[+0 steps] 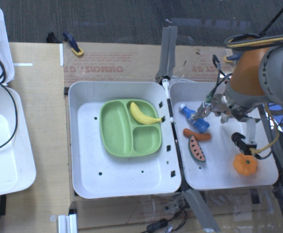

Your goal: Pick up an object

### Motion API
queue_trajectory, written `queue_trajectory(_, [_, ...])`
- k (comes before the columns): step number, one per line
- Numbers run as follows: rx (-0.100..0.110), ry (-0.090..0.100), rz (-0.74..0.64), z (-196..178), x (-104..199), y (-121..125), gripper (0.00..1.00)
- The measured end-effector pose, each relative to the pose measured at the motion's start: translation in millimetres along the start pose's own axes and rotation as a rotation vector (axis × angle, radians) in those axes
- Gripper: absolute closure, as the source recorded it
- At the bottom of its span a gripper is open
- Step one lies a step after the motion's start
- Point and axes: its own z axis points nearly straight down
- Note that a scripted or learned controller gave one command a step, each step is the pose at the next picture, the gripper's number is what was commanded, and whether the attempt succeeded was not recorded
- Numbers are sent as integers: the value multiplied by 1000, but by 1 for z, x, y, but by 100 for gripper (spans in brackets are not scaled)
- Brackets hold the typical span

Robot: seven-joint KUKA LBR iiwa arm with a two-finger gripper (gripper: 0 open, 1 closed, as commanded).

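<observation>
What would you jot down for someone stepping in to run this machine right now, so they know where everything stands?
Gripper: low in the right bin, at the blue bottle; whether its fingers are open or shut can't be made out.
Right bin also holds an orange carrot, a watermelon slice and an orange pumpkin.
Left bin: a green divided plate with a banana on it.
Done: nothing visibly lifted.
Left: secure one object and raise it.

Dark carpet (132,8), cardboard-topped bench (39,81)
</observation>
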Motion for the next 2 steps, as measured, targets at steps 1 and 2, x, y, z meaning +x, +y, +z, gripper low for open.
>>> queue_trajectory(1, [-10, -1, 3, -13, -1, 4, 100])
queue_trajectory(2, [33, -11, 382, -84, 37, 21, 100])
